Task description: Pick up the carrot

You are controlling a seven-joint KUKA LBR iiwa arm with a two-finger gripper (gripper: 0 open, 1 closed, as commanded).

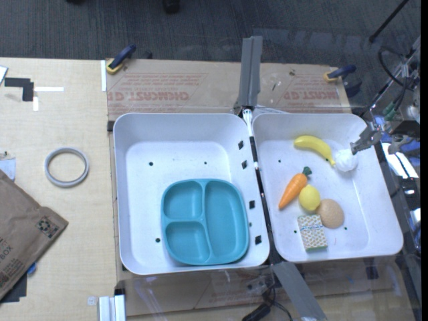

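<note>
The carrot (292, 188) is orange with a green top and lies at a slant in the middle of the right bin (374, 243). Its thick end points up and right, and its tip points down and left. A yellow lemon (309, 197) touches its right side. My gripper (368, 139) is at the right bin's far right rim, well to the upper right of the carrot, with its tip near a white lump (345, 160).
The right bin also holds a banana (314, 148), a tan egg-shaped thing (330, 213) and a small patterned block (312, 233). A teal divided plate (204, 221) lies in the left bin (134, 179). A tape ring (67, 166) sits on the bench to the left.
</note>
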